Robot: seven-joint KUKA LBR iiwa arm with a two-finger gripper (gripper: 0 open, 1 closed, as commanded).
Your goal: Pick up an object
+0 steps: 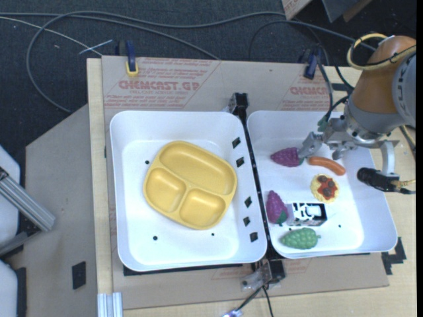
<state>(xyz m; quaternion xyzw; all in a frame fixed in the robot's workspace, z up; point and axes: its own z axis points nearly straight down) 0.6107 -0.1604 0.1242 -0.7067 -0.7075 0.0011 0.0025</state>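
Lying in the right bin [370,233] are the things to choose from. A purple bunch of grapes [285,156] sits at the far left of that bin, and an orange sausage [328,165] lies just to its right. Nearer the camera a small round pizza slice [326,188] with red and yellow topping rests below the sausage. A second purple bunch [275,207] lies along the bin's left wall, a black-and-white block [309,212] sits just right of it, and a green bunch of grapes [301,238] lies at the near edge, touching the block.

The hand [325,148] hangs over the far part of this bin, its two grey fingers spread wide. One fingertip [308,152] is right beside the far purple grapes, the other [341,150] is just above the sausage's right end. Nothing sits between the fingers. Behind it the grey arm with its orange band [380,84] comes in from the right.

The left bin [125,177] holds a yellow divided plate [190,185] with three compartments, set near its middle. Both bins rest side by side on a brown cardboard sheet on the worktop [59,177], with a black strip [248,170] running between them. Blue clamps [131,57] grip the sheet's far edge, and cables [59,25] trail over the dark floor beyond.
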